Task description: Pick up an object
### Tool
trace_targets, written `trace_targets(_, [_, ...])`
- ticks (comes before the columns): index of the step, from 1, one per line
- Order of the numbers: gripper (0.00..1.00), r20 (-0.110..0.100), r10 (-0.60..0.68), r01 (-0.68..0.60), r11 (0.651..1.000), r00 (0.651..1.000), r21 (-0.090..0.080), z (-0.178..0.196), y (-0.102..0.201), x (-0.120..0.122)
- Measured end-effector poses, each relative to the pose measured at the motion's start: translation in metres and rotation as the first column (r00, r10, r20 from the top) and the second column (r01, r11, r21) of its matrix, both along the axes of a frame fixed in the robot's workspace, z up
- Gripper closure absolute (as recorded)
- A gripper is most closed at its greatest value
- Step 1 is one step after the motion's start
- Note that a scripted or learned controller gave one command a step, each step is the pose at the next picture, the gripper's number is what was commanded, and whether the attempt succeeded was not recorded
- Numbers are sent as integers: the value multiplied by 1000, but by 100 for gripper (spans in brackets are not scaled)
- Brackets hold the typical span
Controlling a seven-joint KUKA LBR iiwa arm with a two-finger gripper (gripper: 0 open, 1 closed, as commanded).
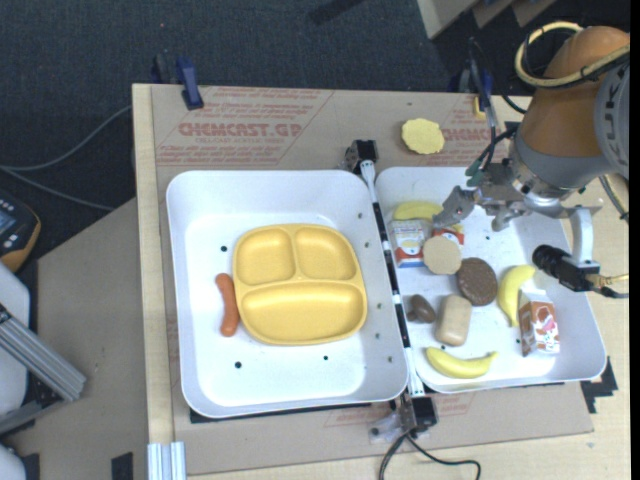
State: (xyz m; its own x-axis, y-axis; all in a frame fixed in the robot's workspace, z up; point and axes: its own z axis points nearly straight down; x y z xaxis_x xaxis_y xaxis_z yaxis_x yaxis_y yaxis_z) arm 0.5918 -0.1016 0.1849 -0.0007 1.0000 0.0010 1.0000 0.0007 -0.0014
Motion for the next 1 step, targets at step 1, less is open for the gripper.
trace_targets(1, [0,14,1,-1,1000,1000,-5,-84,-43,-7])
